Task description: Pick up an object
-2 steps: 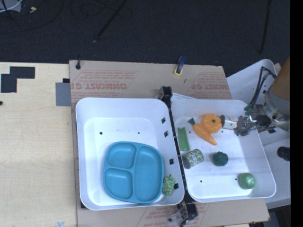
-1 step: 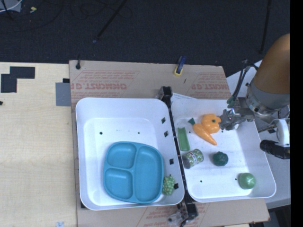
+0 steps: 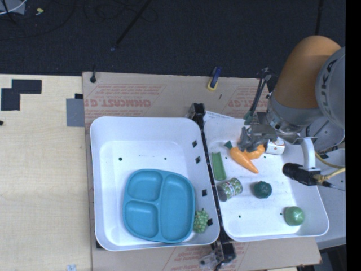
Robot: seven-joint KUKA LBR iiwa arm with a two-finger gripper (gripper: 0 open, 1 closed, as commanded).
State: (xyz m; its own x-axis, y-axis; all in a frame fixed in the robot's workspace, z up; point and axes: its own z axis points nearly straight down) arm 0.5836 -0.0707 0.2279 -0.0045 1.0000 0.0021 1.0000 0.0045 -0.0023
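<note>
My gripper (image 3: 251,144) hangs low in the upper middle of the right bin (image 3: 274,234), directly over the thick end of an orange carrot (image 3: 244,159) that lies slanted on the bin floor. It looks to be touching or just above the carrot. Also in this bin are a flat green stick (image 3: 218,165), a small can (image 3: 229,188) on its side, a dark green round vegetable (image 3: 262,189) and a light green ball-shaped fruit (image 3: 293,215).
The left bin (image 3: 107,151) holds a blue divided plate (image 3: 159,205), with a green bumpy cluster (image 3: 201,221) by the divider. A small white piece (image 3: 275,148) lies right of the gripper. The arm's body covers the right bin's far right corner.
</note>
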